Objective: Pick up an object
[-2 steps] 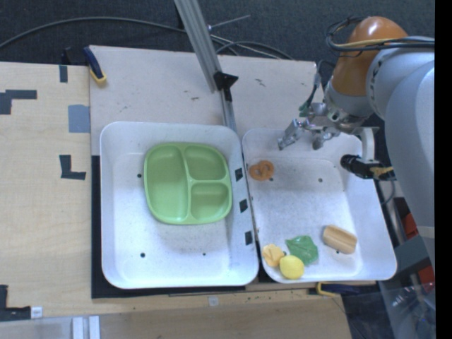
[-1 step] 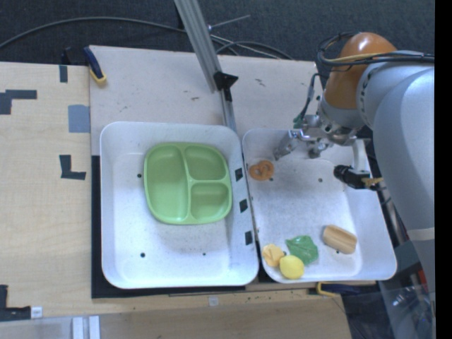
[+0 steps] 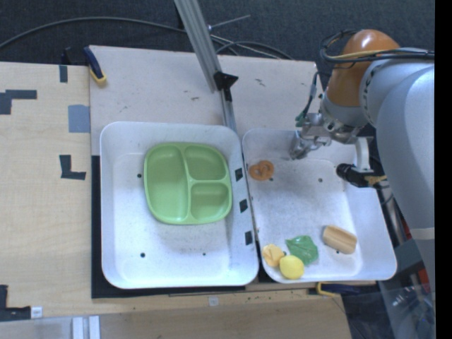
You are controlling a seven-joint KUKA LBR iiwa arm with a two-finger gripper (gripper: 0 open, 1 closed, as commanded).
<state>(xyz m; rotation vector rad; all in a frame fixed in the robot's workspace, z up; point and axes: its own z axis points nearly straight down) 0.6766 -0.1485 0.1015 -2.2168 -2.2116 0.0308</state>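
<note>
My gripper (image 3: 300,151) hangs over the far edge of the right bin (image 3: 374,260), with nothing visible between its fingers. A small orange-brown round item (image 3: 262,169) lies just to its left, near the bin's far left corner. Along the near side of that bin lie a tan bread-like block (image 3: 340,239), a green crumpled piece (image 3: 303,248), a yellow ball (image 3: 292,266) and a small orange-yellow item (image 3: 272,253).
The left bin (image 3: 120,260) holds a green divided plate (image 3: 188,183). A metal pole (image 3: 201,37) slants in from the top and ends at the divider between the bins. The arm's grey body (image 3: 406,133) fills the right side.
</note>
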